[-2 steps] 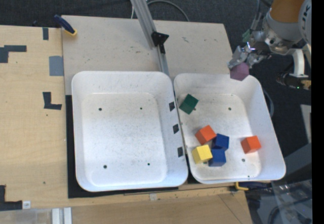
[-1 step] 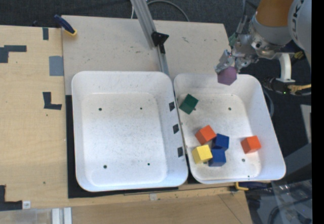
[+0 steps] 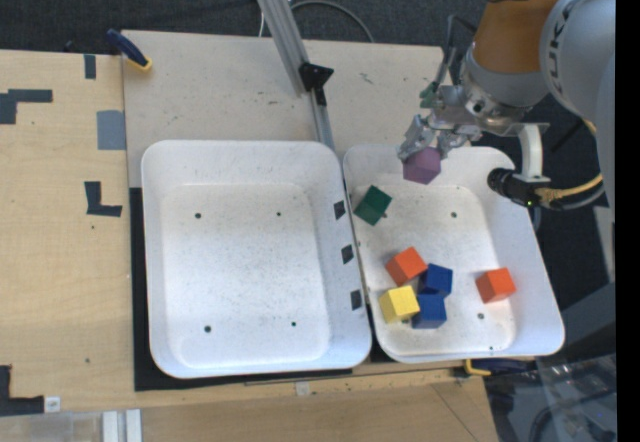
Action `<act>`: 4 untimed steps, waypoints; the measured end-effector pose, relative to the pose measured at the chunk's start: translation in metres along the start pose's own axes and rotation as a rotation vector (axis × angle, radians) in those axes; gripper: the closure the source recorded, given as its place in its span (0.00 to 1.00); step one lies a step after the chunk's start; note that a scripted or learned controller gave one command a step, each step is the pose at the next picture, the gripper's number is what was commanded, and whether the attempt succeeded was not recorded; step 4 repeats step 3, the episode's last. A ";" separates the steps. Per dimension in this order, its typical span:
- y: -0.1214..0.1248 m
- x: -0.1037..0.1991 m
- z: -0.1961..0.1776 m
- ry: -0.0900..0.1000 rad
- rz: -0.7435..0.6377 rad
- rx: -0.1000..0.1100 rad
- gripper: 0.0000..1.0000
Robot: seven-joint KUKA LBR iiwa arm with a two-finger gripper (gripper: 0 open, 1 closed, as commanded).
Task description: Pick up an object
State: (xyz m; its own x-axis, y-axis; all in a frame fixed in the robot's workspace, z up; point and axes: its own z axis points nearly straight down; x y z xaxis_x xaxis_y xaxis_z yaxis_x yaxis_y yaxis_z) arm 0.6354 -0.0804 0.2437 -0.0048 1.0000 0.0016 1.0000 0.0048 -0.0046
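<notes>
1. The purple block [image 3: 422, 166] hangs at the tip of the tool [image 3: 428, 152], over the far edge of the right bin [image 3: 520, 230]. It looks lifted clear of the bin floor, though from this slant I can't be sure how high.
2. The tool looks clenched on the purple block: the block's top sits tucked between the fingers, its lower part hanging out below them.
3. It looks like a small rigid cube, light, with flat smooth faces. Two opposite faces are the natural place to pinch it, and a grip this near the top could let it slip or twist.
4. The arm comes in from the right, its orange band [image 3: 515, 15] above the wrist, with the wrist bent down toward the bin's far corner.
5. In the same bin lie a green block [image 3: 373, 204] near the dividing rim, then an orange block [image 3: 406, 264], two blue blocks [image 3: 433, 295] and a yellow block [image 3: 400, 303] huddled together, touching or nearly so, and another orange block [image 3: 495, 284] apart on the right.
6. The left bin [image 3: 160, 230] sits alongside on the desk [image 3: 60, 260].
</notes>
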 end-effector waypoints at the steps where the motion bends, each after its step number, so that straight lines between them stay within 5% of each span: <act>1: -0.023 0.053 0.013 0.000 -0.001 0.001 1.00; 3: -0.054 0.162 0.003 0.000 -0.004 -0.001 1.00; 4: -0.054 0.162 0.003 0.000 -0.004 -0.001 1.00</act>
